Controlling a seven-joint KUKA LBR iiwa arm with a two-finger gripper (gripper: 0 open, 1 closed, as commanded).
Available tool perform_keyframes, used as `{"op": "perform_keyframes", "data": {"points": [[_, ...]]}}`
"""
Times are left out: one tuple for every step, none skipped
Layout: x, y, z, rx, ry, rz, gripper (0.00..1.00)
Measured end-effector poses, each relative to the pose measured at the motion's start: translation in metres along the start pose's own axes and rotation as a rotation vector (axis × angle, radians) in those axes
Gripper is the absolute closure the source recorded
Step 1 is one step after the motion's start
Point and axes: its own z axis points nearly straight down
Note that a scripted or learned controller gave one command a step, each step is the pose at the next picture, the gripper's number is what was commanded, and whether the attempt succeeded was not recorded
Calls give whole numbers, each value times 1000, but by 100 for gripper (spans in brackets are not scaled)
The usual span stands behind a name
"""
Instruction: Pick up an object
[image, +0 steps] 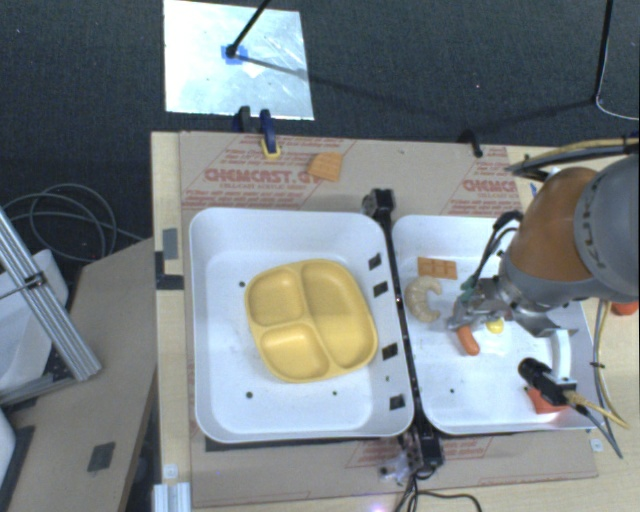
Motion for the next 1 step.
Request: {"op": "perform_keyframes", "data": {"points": [[50,18,-89,-7,1,-9,100]]}}
